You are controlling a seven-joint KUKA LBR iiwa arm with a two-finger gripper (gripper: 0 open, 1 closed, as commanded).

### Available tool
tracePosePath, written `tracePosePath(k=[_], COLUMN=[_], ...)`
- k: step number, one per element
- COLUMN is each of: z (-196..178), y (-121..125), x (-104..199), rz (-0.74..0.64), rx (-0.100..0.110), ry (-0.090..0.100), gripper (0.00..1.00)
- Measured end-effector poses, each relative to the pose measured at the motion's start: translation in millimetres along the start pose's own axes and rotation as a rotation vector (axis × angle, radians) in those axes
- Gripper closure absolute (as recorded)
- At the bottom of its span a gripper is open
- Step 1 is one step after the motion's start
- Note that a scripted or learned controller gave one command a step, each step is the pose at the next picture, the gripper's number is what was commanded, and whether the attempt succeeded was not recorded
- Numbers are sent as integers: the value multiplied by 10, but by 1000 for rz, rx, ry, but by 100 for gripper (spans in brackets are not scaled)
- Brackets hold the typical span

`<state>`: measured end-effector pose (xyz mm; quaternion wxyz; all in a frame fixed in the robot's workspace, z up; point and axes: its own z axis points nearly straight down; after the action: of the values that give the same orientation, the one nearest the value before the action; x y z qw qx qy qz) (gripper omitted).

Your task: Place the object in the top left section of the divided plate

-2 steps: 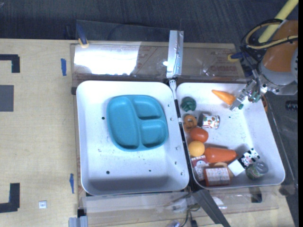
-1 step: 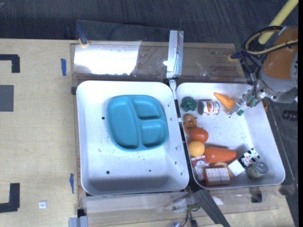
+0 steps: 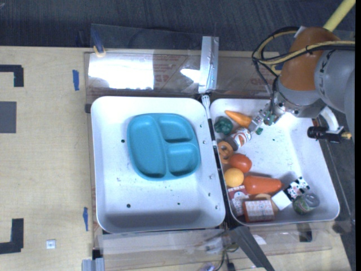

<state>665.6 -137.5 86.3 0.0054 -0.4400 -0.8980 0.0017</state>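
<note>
1. Our hand (image 3: 264,119) hovers in the right bin (image 3: 316,168) at right of frame, by the toy carrot (image 3: 238,118); we cannot tell its grip.
2. We should descend squarely over 1 item, then carry to the blue divided plate (image 3: 163,145) at centre.

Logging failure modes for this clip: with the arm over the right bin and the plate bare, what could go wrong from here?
1. The toys in the right bin lie packed along its left side; the gripper, beside the carrot, may nudge or catch a neighbour.
2. The blue divided plate lies loose in the left bin, so a hard placement could shift it.
3. Its sections share low ridges, so a round toy might roll into the wrong one.
</note>
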Motion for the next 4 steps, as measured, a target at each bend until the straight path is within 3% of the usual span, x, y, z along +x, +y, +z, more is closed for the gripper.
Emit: tracePosePath(k=[1, 2, 3, 4], z=[-1060, -996, -985, -990], y=[474, 597, 889, 965], x=[607, 878, 1953, 1690], rz=[-102, -223, -433, -736], rx=[-20, -8, -7, -10], ry=[-19, -10, -8, -17], gripper=[100, 100, 100, 100])
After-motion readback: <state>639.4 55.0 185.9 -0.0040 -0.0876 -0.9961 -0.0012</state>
